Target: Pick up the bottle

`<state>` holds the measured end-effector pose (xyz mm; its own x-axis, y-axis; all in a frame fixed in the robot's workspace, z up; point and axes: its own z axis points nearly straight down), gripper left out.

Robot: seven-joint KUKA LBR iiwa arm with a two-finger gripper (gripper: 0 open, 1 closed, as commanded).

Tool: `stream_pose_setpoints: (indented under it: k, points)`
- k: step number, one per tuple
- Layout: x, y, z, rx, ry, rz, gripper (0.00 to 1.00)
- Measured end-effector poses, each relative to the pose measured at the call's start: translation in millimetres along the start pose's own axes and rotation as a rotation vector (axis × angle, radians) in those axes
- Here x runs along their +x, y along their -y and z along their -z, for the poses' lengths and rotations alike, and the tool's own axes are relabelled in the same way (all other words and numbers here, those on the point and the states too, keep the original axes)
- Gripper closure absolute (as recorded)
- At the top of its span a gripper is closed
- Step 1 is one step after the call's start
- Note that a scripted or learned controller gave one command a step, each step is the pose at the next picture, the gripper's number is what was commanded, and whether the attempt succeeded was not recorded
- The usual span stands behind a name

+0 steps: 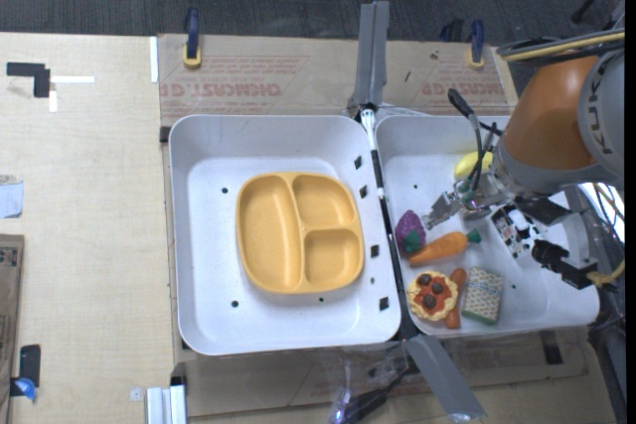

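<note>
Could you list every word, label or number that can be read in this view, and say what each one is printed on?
"CHEMCOL": red print, upside down, on the cardboard sheet behind the bins; smaller red lines beside it are too blurred to read.
"KU": dark letters on the arm's grey casing, cut off at the frame edge.
The board near the gripper has markings too small to read.

Upside-down red print, seemingly "CHEMCOST.GR", on the cardboard sheet [268, 74]; "KU" on the arm [606, 119].

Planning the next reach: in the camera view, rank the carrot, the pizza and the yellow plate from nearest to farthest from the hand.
1. Carrot, right bin, just below-left of the hand.
2. Pizza, right bin's near-left corner, farther down.
3. Yellow plate, middle of the left bin, across the divider.
</note>
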<state>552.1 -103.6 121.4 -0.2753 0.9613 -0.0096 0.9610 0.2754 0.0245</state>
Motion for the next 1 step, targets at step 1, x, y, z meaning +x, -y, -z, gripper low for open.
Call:
stream_pose_setpoints:
  k: [1]
  points:
    - [20.5, 63.0, 50.5, 0.023, -0.014, 0.368, 0.0]
